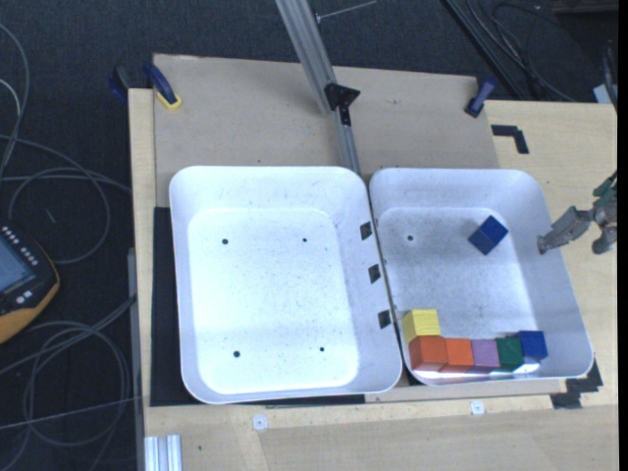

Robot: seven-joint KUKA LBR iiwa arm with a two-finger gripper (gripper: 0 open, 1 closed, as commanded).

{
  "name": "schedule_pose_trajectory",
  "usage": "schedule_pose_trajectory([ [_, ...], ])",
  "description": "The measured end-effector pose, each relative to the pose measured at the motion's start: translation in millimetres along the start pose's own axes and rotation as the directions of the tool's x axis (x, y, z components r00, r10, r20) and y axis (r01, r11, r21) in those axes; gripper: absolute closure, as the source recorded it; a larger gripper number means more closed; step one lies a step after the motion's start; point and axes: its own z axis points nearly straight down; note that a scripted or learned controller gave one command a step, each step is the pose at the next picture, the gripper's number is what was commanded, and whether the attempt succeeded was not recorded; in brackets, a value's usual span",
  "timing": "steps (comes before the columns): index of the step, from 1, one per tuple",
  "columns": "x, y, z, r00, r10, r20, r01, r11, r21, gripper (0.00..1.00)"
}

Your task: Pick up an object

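A blue cube point(488, 235) lies alone in the right bin point(549, 214), tilted, towards the back. Along that bin's front wall sits a row of cubes: yellow point(424, 322), red-orange point(428, 352), orange point(458, 352), purple point(486, 353), green point(509, 351) and another blue one point(532, 343). My gripper point(571, 246) hangs at the right edge of the view, over the right bin's right rim. Its fingers are spread open with nothing between them. It is to the right of the lone blue cube and apart from it.
The left bin point(179, 204) stands beside the right one on the wooden bench point(245, 106). A slanted metal pole point(314, 57) rises behind the bins. Blue clamps point(162, 84) grip the bench's back corners. Cables and a handheld pendant point(18, 273) lie at the left.
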Motion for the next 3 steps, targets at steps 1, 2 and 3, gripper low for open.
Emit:
schedule_pose_trajectory([
  [1,-3.0,61.8,157.5,1.000,-0.001,-0.002,0.001,1.000,0.007,0.00],
  [2,-3.8,106.3,124.7,1.000,-0.002,0.003,0.002,1.000,-0.007,0.00],
  [3,-1.6,170.1,186.5,1.000,-0.002,-0.004,0.002,1.000,0.005,0.00],
])
